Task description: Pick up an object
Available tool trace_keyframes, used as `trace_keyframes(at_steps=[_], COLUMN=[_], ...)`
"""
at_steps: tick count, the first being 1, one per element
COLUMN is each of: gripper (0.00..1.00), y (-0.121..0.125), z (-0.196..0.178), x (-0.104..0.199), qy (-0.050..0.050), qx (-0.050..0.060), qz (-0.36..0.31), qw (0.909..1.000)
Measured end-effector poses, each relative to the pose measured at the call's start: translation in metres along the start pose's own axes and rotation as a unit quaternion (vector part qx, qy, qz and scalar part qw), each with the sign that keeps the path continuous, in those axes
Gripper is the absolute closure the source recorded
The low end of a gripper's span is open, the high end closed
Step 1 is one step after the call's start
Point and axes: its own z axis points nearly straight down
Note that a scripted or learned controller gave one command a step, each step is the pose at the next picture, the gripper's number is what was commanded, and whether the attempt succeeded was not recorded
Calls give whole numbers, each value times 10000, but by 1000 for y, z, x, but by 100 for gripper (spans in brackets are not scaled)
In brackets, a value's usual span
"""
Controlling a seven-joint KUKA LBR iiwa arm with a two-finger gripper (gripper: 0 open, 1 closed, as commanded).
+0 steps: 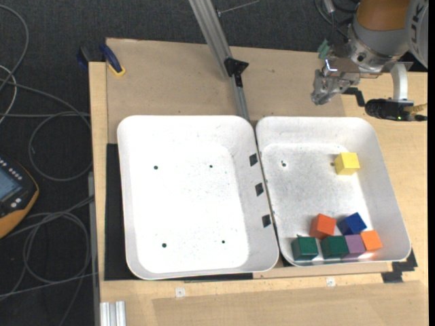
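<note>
We judge the yellow block light, rigid, and standing apart: take it across flat sides. Our gripper hovers beyond the right bin; we cannot tell its jaw state.

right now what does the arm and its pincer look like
The arm has an orange band over a grey metallic wrist section. Below it hangs a small grey pincer of bare metal, with thin cables running near the wrist. No markings are readable.

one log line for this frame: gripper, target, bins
gripper: above right bin's far rim, holds nothing seen | yellow block: alone, right bin | six blocks clustered near corner, e.g. orange | pick: not yet done
</note>
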Motion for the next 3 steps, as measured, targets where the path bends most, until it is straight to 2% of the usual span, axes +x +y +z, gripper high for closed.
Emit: trace_keyframes(at_steps=[3], gripper=[100], y=[-19], z=[33], x=[176], qy=[5], qx=[19], qz=[-3], qw=[10000])
